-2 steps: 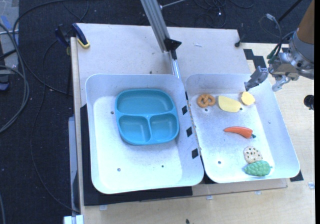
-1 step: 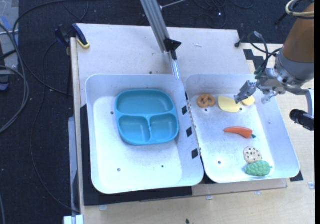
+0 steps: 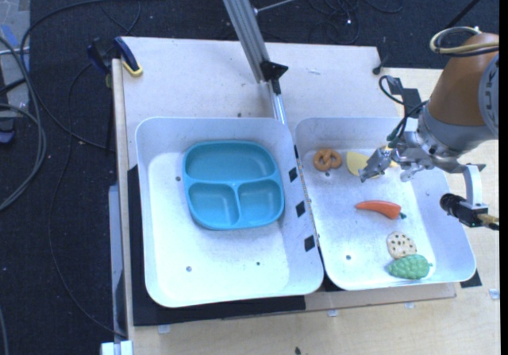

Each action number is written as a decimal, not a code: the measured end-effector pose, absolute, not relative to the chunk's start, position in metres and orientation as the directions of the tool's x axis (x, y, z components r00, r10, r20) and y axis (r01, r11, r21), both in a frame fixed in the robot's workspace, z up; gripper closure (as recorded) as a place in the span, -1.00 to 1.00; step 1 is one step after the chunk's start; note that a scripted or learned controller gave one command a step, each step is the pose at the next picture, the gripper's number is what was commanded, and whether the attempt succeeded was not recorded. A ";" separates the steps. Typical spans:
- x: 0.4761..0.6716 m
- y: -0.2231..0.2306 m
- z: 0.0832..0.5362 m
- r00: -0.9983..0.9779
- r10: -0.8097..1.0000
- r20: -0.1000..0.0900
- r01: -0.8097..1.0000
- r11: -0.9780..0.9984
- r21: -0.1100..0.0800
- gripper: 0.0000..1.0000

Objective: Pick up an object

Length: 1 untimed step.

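Yellow toy wedge [image 3: 356, 162] lies unlifted in the right white bin [image 3: 452, 258]; the gripper [image 3: 386, 163], fingers spread, hovers just beside it, grasp pending.

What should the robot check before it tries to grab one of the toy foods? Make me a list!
1. Gripper hangs over the right bin, where the food is: ok.
2. Nearest target, the yellow piece, is right beside the fingertips: ok.
3. Something held between the fingers already: cannot tell.
4. Pretzel sits apart from the yellow piece: ok.
5. Carrot, cookie and green piece lie away from the gripper: ok.
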<state>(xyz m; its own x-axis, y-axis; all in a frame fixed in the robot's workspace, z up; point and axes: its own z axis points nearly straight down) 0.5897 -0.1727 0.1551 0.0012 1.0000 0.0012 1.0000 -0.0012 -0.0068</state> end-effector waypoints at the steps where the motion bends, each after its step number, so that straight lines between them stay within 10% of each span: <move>1: 0.593 -0.181 0.104 0.002 1.000 0.000 1.000 -0.002 -0.004 -1.00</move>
<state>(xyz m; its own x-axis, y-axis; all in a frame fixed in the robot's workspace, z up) 0.5928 -0.1814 0.1045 0.0016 1.0000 0.0001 1.0000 -0.0016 -0.0038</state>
